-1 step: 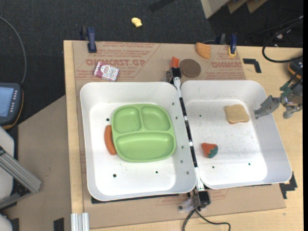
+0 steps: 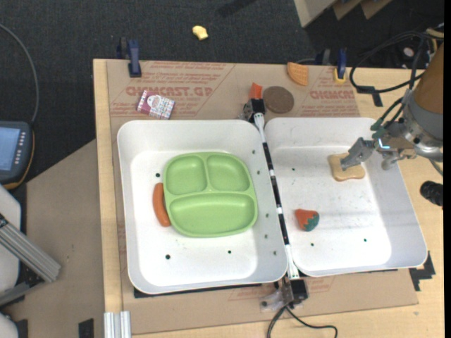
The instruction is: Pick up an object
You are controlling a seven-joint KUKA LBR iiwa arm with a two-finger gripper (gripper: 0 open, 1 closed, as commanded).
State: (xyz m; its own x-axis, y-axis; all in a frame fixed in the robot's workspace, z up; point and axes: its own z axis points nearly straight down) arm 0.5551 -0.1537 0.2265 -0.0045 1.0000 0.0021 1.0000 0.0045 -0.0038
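A tan, bread-like piece (image 2: 344,170) lies in the right bin (image 2: 394,252) near its far side. A small red and teal object (image 2: 306,219) sits near the middle of that bin. My gripper (image 2: 371,156) hangs over the bin's far right part with its fingers spread open. Its left finger (image 2: 354,155) is right above the tan piece, and nothing sits between the fingers. In the left bin (image 2: 141,259) a green divided plate (image 2: 209,192) rests, with an orange sausage-shaped object (image 2: 161,204) along its left edge.
On the cardboard behind the bins lie a brown disc (image 2: 279,99), an orange wedge (image 2: 298,73), a small orange piece (image 2: 256,90) and a pink packet (image 2: 155,104). Blue clamps (image 2: 132,56) hold the board. Cables trail by the arm at the right.
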